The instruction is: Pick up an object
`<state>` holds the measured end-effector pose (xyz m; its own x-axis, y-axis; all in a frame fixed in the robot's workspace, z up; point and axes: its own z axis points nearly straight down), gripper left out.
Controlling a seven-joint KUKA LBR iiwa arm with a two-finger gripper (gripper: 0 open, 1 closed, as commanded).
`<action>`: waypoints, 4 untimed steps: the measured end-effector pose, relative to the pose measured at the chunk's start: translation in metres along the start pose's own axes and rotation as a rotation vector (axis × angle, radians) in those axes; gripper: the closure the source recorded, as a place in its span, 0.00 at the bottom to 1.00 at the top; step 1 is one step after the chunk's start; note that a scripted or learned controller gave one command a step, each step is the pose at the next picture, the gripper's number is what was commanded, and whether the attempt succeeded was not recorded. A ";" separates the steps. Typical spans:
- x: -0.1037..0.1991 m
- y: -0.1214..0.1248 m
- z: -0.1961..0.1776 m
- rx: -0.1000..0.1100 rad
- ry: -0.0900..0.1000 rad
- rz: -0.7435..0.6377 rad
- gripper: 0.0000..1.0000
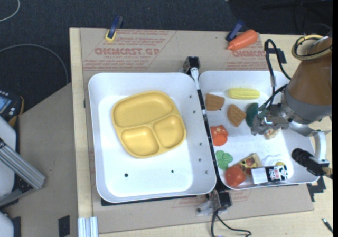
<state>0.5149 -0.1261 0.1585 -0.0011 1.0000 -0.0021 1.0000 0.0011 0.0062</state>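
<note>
The right bin [274, 80] holds several toy foods: a yellow corn cob [243, 93], a brown piece [214, 102], an orange-brown piece [236, 115], a dark green item [252, 110], a red item [219, 135], a green leafy piece [224, 158], a red tomato [235, 177], a pizza-like slice [249, 162] and a white and black box [269, 173]. My gripper [263, 123] is low in this bin, just right of the dark green item and the orange-brown piece. A small beige thing [272, 133] lies right beside it.
The left bin [100, 125] carries a yellow divided plate [148, 123]. An orange carrot [243, 39] lies on the cardboard behind the right bin. Clamps sit at the bins' shared edge [191, 64], and a black cable [272, 59] loops above the arm.
</note>
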 end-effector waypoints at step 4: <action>0.053 0.104 -0.070 0.001 0.001 -0.004 1.00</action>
<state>0.6185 -0.0732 0.2292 -0.0046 1.0000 -0.0006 1.0000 0.0046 0.0055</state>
